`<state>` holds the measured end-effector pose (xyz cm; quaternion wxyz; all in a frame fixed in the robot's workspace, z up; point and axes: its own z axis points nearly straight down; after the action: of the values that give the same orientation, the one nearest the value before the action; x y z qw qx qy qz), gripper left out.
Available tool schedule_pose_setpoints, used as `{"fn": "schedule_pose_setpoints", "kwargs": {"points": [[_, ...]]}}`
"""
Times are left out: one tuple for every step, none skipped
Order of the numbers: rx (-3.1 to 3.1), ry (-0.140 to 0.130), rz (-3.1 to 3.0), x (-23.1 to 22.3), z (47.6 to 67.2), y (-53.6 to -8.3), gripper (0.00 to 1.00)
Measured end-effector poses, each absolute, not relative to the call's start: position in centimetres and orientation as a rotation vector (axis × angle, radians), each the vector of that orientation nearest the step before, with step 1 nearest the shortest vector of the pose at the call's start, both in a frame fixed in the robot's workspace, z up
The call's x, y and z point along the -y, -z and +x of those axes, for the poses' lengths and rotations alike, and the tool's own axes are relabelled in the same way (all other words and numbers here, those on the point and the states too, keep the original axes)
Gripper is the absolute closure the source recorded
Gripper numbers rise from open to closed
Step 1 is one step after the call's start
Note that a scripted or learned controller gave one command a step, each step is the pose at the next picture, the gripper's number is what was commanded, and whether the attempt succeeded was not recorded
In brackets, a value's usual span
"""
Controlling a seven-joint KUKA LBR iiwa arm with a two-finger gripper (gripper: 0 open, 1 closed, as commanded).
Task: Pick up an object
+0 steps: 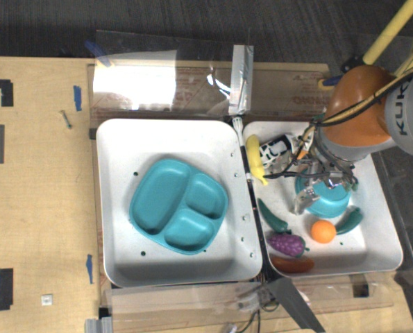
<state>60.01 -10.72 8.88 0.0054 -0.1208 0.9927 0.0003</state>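
A teal three-compartment plastic plate (179,205) lies in the left white bin (116,141); the gripper (316,194) hangs over a teal bowl (329,200).

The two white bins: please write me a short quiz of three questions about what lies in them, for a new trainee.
1. True or false: the teal divided plate lies in the left bin.
2. Which thing lies against the wall between the two bins? A) the orange B) the banana C) the bunch of purple grapes
3. Fill in: the gripper is low in the right bin, over a teal ____.

Key: 1 true. 2 B. 3 bowl.
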Motion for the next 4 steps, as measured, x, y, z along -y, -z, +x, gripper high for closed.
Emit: {"fn": "schedule_pose_setpoints", "kwargs": {"points": [[-3.121, 0.002, -0.235, 9.4, 52.8, -8.9, 0.0], [-3.087, 0.004, -0.495, 13.3, 52.1, -8.9, 0.0], [-3.072, 0.01, -0.497, 13.2, 52.5, -10.3, 1.0], [-3.065, 0.014, -0.608, 18.2, 51.5, -29.3, 1.0]]}}
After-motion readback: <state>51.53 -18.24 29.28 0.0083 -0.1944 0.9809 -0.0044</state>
